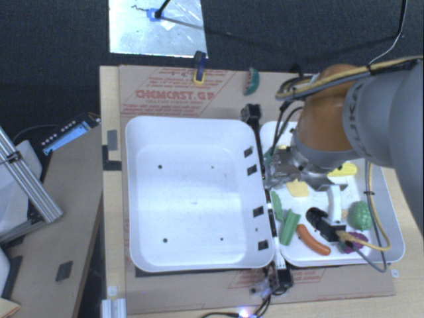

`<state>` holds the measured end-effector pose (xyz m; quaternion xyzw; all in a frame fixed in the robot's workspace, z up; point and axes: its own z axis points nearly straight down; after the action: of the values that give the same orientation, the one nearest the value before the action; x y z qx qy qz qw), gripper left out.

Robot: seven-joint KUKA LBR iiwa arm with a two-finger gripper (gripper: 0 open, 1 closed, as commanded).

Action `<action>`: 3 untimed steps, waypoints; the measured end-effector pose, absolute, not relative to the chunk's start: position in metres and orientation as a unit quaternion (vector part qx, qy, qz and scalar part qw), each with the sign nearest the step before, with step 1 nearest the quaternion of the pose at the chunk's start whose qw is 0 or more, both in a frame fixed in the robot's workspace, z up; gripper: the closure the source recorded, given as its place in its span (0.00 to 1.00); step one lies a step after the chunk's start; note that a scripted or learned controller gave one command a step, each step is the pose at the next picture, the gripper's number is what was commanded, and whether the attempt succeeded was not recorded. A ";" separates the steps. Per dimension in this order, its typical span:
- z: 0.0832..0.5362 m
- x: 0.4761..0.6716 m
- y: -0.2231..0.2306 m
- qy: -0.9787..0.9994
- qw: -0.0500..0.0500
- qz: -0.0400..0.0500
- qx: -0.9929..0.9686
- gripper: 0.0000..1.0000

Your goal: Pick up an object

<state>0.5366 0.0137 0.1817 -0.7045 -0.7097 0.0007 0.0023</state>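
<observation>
The gripper [286,172] hangs low at the left wall of the right bin [396,240], hard by the seam where the two bins meet, so room is tight there. At its 9 o'clock the left bin [192,197] offers a broad, bare white floor. Both bins sit on a cardboard sheet [172,93] over a tan bench [112,204]. Dark carpet [53,45] lies at 12 o'clock. Whether the gripper is open or closed cannot be told — the arm [371,124] covers it. A yellow block [297,189], small and flat, lies just at its 5 o'clock. Green sticks [289,225] and an orange sausage [314,240] lie at 6 o'clock, and a green ball [360,214] at 4.
</observation>
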 end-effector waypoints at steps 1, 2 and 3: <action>0.185 0.566 0.018 -0.709 -0.001 -0.001 -0.705 1.00; 0.185 0.601 0.084 -0.711 -0.001 -0.002 -0.704 1.00; 0.125 0.572 0.160 -0.711 0.003 0.001 -0.703 1.00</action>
<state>0.5717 0.1600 0.1253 -0.7031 -0.7111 0.0009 0.0029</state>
